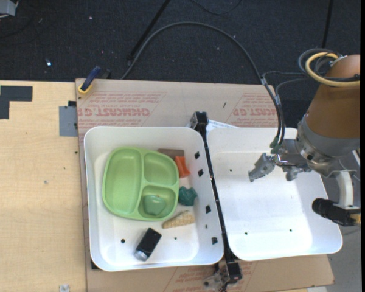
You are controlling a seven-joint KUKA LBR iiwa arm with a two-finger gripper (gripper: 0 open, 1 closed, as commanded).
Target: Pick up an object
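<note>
hovering over the right bin [316,248], our tool [274,166] is hanging with nothing between its fingers; whether they are apart we cannot tell. every object, the black block [148,243] included, is lying leftward in the left bin [92,163].

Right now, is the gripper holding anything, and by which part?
Nothing is held. The gripper hangs over the right bin, nothing between its fingers.

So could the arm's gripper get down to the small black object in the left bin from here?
Probably yes: the black object lies alone near the left bin's front wall, nothing on it; the gripper hangs above the right bin.
</note>
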